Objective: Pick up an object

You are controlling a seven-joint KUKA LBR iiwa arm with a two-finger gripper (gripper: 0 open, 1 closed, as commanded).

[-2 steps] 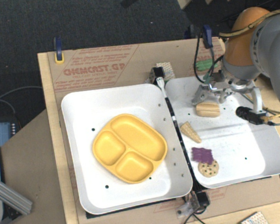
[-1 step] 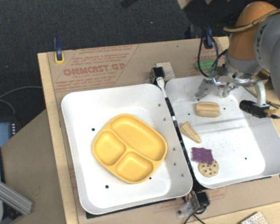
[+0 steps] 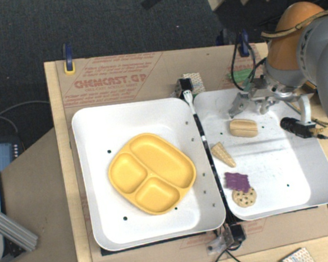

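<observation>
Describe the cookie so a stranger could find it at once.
Look in the right-hand white bin, the one without the yellow tray. At its near left corner, just below a purple piece, lies the cookie: the only round, tan thing with dark specks there.

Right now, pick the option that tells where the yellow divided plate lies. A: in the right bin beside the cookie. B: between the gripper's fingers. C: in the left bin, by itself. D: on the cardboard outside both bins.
C: the yellow divided plate lies flat in the left bin, while the cookie and the other small food pieces sit in the right bin.
</observation>
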